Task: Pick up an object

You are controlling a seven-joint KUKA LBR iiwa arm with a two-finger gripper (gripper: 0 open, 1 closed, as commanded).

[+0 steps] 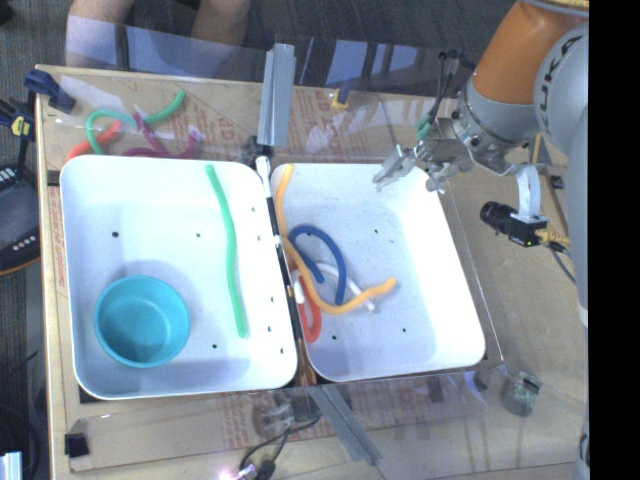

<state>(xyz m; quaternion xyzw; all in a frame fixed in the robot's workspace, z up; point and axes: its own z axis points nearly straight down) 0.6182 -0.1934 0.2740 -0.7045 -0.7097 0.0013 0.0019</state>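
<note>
Within the right bin [440, 308], toward its left wall, lies a tangle of flexible strands: a blue loop [322, 253], an orange strand [345, 300] running from the bin's upper-left corner down and curling right, and a red piece [311, 320] pressed against the divider. The three overlap one another; any of them could serve as the object to pick up.

Left bin [80, 268]: one teal bowl [142, 320] upright in the lower-left corner; one long green strand [229, 248] laid nearly straight from the upper middle toward the lower right. The two are apart.

Behind the left bin, on the bench [420, 113]: a loose heap of green, pink and red strands [135, 133].

Gripper [410, 168]: above the right bin's upper-right corner, raised, fingers spread apart, nothing between them. Well apart from the tangle. Arm [525, 58], grey with orange band, enters from the right.

Step in hand, as judged: the approach; no grasp yet made.

Next move, as judged: travel toward the bin's left, descend over a raised section of a strand, the blue loop's arch being the likeliest hold, and close across it. Risk: thin, overlapping strands may slip or drag neighbours along.
</note>
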